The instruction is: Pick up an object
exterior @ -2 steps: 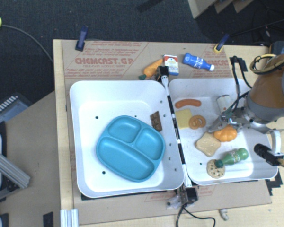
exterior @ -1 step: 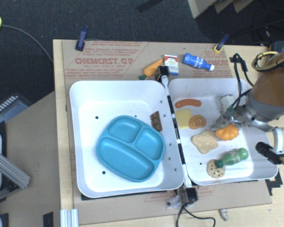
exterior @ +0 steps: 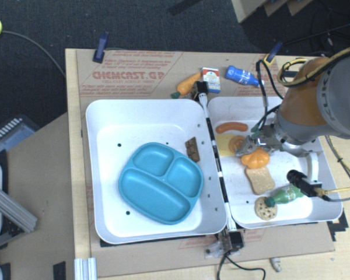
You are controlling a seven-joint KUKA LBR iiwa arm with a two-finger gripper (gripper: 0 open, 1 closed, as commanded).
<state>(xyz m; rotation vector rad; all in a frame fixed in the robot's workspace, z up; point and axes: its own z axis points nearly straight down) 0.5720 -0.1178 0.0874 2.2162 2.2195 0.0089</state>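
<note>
Camera view, gripper point(exterior: 249, 145) low in right bin point(exterior: 321, 210), finger state unclear, touching orange toy point(exterior: 256, 158), beside sausage point(exterior: 231, 128).

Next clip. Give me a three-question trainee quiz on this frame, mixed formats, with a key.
1. True or false: the blue divided plate lies in the left bin.
2. Which lies nearest the gripper? A) cookie B) orange object C) green bottle
3. Fill in: the sausage lies in the ___ bin.

Key: 1 true; 2 B; 3 right.
</note>
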